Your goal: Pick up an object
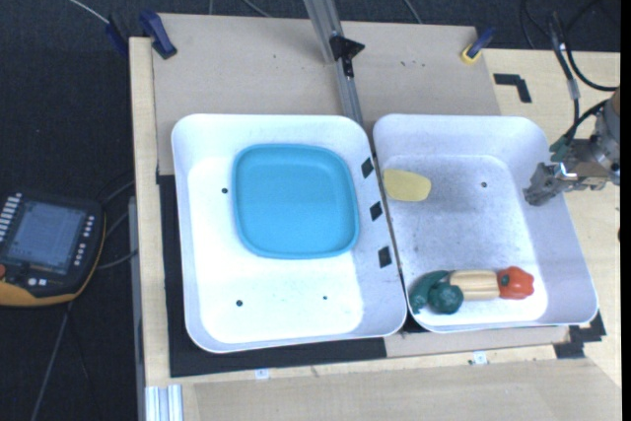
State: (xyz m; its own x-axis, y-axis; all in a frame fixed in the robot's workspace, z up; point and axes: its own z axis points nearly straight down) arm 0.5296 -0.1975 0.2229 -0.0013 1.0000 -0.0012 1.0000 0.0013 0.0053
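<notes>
From above, two white bins sit side by side on the bench. The left bin holds a blue plate, lying flat in its upper middle part. The right bin is the landmark for the rest. Near its upper left corner, just beside the wall shared with the left bin, lies a small yellow piece. Along its lower edge three things lie in a row: a green toy at the left, a tan block touching it in the middle, and a red toy at the right end, touching the block. The gripper hangs over the bin's right rim, about level with the yellow piece and well apart from it and from the row below. Nothing shows between its fingertips; whether they are spread or closed I cannot tell.
</notes>
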